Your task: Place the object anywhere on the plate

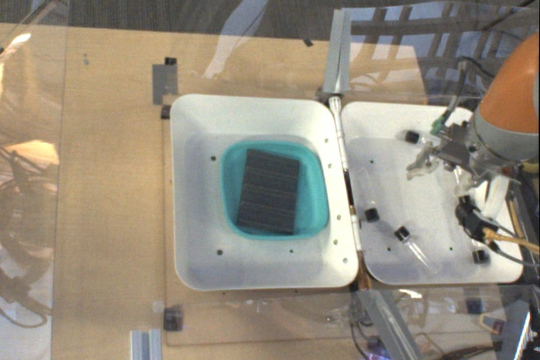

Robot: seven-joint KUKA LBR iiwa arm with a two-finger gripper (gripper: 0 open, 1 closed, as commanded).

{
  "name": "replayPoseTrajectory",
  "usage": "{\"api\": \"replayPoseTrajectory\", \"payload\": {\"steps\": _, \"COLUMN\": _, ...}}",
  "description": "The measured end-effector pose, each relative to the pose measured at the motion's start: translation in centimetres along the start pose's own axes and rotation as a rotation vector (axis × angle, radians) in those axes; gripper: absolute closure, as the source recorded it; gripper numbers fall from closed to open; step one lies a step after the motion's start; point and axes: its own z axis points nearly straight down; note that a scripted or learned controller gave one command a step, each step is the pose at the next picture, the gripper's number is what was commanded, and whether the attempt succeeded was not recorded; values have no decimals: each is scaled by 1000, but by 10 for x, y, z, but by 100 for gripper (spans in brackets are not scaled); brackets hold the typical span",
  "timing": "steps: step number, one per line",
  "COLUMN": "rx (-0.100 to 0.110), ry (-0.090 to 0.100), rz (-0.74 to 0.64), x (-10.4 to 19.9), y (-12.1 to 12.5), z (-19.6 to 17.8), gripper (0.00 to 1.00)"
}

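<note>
Two shallow white bins sit side by side on the wooden worktop (101, 206). Left bin (194, 257) has a teal square plate (229, 181), and the dark grey ribbed rectangular block (269, 190) lies flat on it, slightly tilted. Hand (432, 154) hovers over the right bin (380, 257); honestly can't tell how open it is.

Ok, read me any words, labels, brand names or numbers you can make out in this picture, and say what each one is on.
None can be read: the ribbed dark grey rectangular block, the teal square plate under it, both shallow white bins and the gripper show no legible text.
</note>
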Motion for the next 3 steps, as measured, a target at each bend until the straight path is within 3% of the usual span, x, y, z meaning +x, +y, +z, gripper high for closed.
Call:
{"api": "replayPoseTrajectory", "payload": {"steps": 1, "rx": -7, "ry": 0, "rz": -41, "x": 0, "y": 59, "z": -153, "gripper": 0}}
{"api": "replayPoseTrajectory", "payload": {"steps": 2, "rx": -7, "ry": -1, "rz": 20, "x": -38, "y": 9, "z": -246, "gripper": 0}}
{"api": "replayPoseTrajectory", "payload": {"steps": 3, "rx": -5, "ry": -2, "rz": 134, "x": -64, "y": -12, "z": -245, "gripper": 0}}
